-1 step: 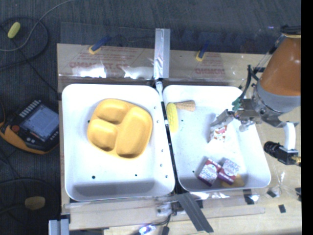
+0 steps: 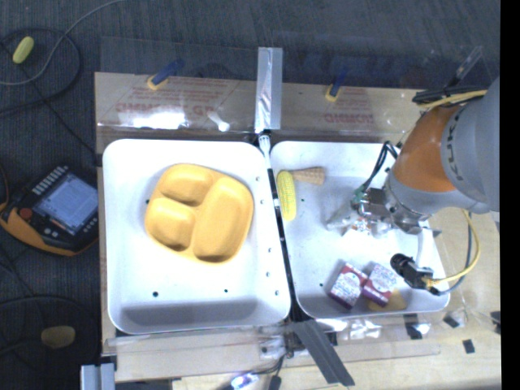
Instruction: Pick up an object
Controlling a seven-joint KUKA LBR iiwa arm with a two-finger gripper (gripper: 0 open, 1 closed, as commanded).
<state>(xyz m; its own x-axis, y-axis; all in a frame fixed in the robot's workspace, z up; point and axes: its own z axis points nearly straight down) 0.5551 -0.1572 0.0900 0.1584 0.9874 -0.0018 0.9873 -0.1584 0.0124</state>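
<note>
No label or writing can be read on anything here. The left bin (image 2: pixel 122 242) holds a yellow three-section plate (image 2: pixel 199 211). In the right bin (image 2: pixel 313 295), an ear of corn (image 2: pixel 286 196) lies against the left wall with an ice-cream cone (image 2: pixel 309 175) just beside it, and two purple-and-white wrapped blocks (image 2: pixel 361 284) sit near the front. The gripper (image 2: pixel 363 218) hangs low over the bin's middle, well apart from these; whether its fingers are apart or together cannot be told. A handheld controller (image 2: pixel 61 205) lies on the floor left of the bench.

Both bins (image 2: pixel 122 299) are seen as white. A yellow-orange divided tray (image 2: pixel 199 211), yellow corn cob (image 2: pixel 286 193), tan cone (image 2: pixel 309 175) and two purple-white wrapped blocks (image 2: pixel 361 284) are noted.
</note>
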